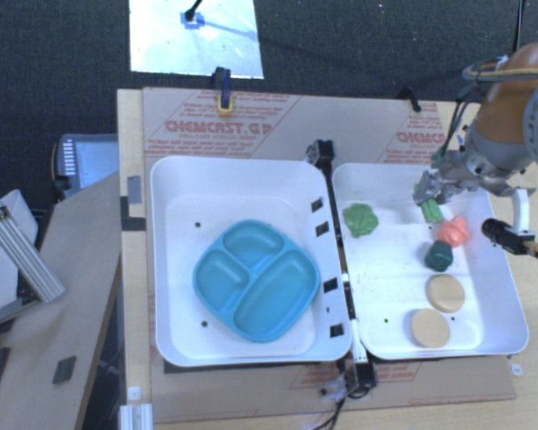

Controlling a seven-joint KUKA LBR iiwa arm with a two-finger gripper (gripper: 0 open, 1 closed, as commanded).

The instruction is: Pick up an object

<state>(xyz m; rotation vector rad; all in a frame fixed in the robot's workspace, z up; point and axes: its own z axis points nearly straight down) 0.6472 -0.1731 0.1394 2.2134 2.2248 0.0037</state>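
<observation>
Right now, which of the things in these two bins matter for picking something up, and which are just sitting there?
In play:
gripper, over the right bin
green stick-shaped piece just below it
pink piece
dark green piece
light green lump
two tan discs

Lying about:
blue divided plate in the left bin

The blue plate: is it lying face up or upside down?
Face up. The blue plate lies flat in the left bin, its three hollow sections open to the camera.

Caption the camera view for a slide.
Gripper over the right bin, at a green piece; blue divided plate in the left bin.
</observation>
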